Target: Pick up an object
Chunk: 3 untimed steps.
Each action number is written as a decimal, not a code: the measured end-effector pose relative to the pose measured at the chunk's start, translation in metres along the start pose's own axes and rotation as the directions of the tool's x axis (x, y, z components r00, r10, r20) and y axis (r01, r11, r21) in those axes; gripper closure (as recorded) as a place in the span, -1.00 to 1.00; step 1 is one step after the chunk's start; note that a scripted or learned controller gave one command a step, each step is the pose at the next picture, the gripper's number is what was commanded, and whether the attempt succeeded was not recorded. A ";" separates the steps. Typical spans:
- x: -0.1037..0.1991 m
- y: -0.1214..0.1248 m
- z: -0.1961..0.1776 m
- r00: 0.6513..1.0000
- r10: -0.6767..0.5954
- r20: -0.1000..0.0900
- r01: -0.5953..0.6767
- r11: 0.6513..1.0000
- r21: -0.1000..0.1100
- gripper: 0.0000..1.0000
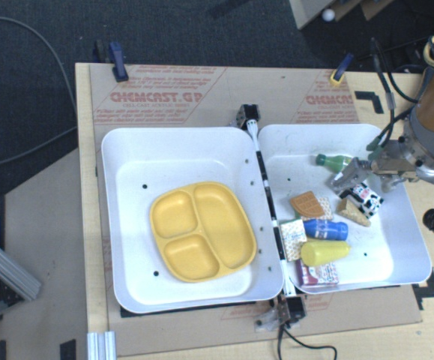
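Note:
The right bin [396, 265] holds a small pile of objects. A green bottle [331, 160] lies near its back, and a black-and-white toy [366, 196] rests on a tan wedge [354, 214]. My gripper [354, 175] hangs low over the bin between the green bottle and the toy, close above both. Nearer the front lie a brown cracker [307, 203], a blue bottle [327, 229] and a yellow lemon-shaped piece [324, 253]. The arm [432, 126] comes in from the right.
The left bin [127, 163] holds a yellow divided plate [202, 231]. A patterned card [292, 238] and a red-and-white packet [318, 274] lie at the right bin's front left. Clamps [117, 60] grip the board's back edge.

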State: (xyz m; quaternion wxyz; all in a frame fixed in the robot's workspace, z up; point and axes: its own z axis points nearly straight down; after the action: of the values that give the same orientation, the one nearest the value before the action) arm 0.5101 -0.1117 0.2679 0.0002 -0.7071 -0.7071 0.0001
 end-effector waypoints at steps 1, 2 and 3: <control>-0.002 0.046 0.114 1.000 0.000 -0.001 0.000 1.000 0.003 -1.00; 0.015 0.047 0.179 1.000 0.001 0.002 -0.001 1.000 -0.008 -1.00; 0.018 0.050 0.167 1.000 -0.001 0.000 0.001 1.000 -0.016 1.00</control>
State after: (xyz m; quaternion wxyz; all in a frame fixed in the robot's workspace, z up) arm 0.5602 -0.0934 0.1004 -0.0056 -0.7066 -0.7075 -0.0058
